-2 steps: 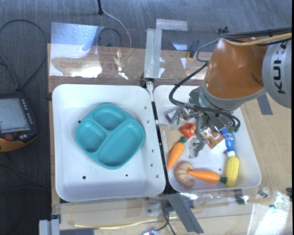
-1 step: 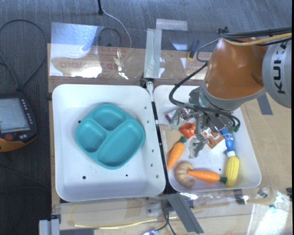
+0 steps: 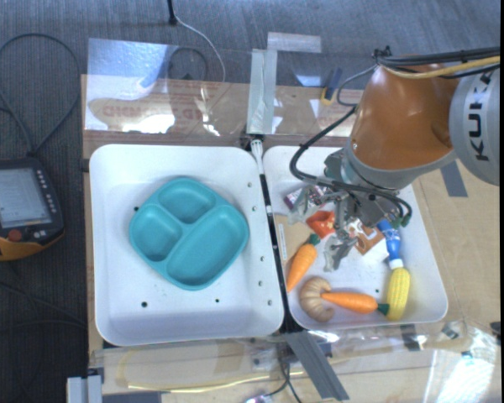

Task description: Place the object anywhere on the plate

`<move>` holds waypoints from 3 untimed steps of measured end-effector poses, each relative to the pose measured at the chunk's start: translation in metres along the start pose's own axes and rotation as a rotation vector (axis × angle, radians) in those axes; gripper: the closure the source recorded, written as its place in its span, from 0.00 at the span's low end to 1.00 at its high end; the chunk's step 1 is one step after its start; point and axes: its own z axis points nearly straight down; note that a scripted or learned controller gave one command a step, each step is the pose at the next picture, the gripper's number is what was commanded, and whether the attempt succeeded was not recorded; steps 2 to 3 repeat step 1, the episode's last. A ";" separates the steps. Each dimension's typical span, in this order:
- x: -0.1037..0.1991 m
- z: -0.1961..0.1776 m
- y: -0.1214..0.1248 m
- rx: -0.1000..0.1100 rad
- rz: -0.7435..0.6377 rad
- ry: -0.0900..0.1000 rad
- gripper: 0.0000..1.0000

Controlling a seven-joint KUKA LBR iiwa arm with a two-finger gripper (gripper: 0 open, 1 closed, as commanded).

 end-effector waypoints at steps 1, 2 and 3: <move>0.000 0.000 0.000 0.000 0.000 0.000 0.00; 0.000 0.000 0.000 0.000 0.000 0.000 0.00; 0.000 0.000 0.000 0.000 0.000 0.000 0.00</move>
